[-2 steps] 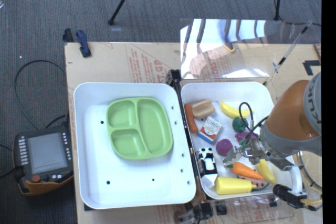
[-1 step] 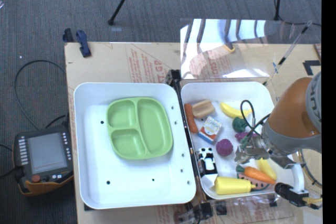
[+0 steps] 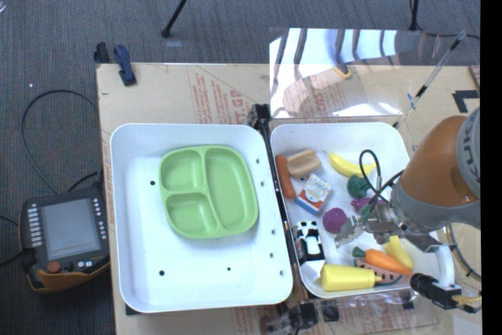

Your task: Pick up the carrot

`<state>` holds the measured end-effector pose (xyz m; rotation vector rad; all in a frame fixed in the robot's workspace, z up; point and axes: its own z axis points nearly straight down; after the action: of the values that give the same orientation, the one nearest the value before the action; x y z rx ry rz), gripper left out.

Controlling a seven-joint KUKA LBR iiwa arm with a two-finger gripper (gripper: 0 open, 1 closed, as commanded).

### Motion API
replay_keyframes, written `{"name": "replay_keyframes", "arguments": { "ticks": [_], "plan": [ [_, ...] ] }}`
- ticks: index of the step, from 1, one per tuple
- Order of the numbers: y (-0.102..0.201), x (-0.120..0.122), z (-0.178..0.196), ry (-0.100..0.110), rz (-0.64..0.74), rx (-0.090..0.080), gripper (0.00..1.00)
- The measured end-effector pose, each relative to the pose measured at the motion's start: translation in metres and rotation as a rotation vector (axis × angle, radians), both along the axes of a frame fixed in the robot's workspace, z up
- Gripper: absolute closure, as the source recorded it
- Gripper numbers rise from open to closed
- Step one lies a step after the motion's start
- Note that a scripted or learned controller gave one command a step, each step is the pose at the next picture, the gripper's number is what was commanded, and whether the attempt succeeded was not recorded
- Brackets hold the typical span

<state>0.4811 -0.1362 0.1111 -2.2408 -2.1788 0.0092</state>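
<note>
- Progress is judged to be early: the carrot (image 3: 386,260) is seen lying in the right bin (image 3: 392,139), near its front right corner, not lifted.
- A teach pendant (image 3: 67,233) is seen on the dark carpet at far left, beside the bench.
- A green divided plate (image 3: 209,190) is held in the left bin (image 3: 133,247).
- Toy foods are crowded in the right bin: a bread roll (image 3: 304,162), a banana (image 3: 349,165), a purple piece (image 3: 336,220), a yellow bottle (image 3: 347,277) just beside the carrot.
- The gripper (image 3: 365,225) is poised just above and left of the carrot; whether its fingers are apart or together cannot be told.
- Descent, closing and lifting are left.
</note>
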Motion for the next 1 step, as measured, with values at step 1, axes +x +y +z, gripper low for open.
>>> {"name": "replay_keyframes", "arguments": {
  "ticks": [1],
  "plan": [
    [-0.0351, -0.006, -0.0271, -0.008, 0.172, 0.0, 0.0]
  ]
}}
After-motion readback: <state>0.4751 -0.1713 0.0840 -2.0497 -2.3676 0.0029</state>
